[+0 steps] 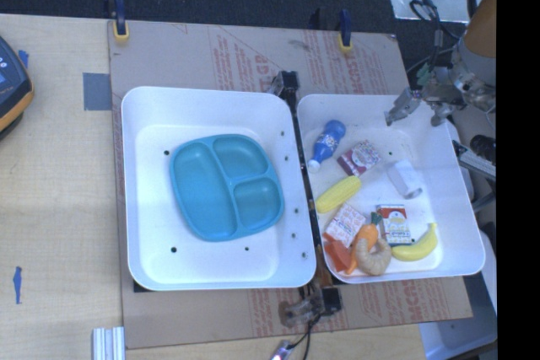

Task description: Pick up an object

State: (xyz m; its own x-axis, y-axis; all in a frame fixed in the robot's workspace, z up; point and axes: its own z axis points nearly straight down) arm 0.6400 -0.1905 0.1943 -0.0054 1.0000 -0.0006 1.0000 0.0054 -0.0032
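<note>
Two small printed packets [394,225] show unreadable labels; pincer [419,110] spread, holding nothing.

Right white bin [451,173], contents: blue-capped white bottle [326,144] near the left wall, tilted; yellow corn cob [337,193] below it; small printed packets [364,156] at centre; yellow banana [418,245] and tan doughnut-shaped ring [372,255] near the front wall.

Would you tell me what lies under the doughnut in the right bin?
The doughnut lies over a carrot and an orange-red piece; whatever they hide beneath is covered.
</note>
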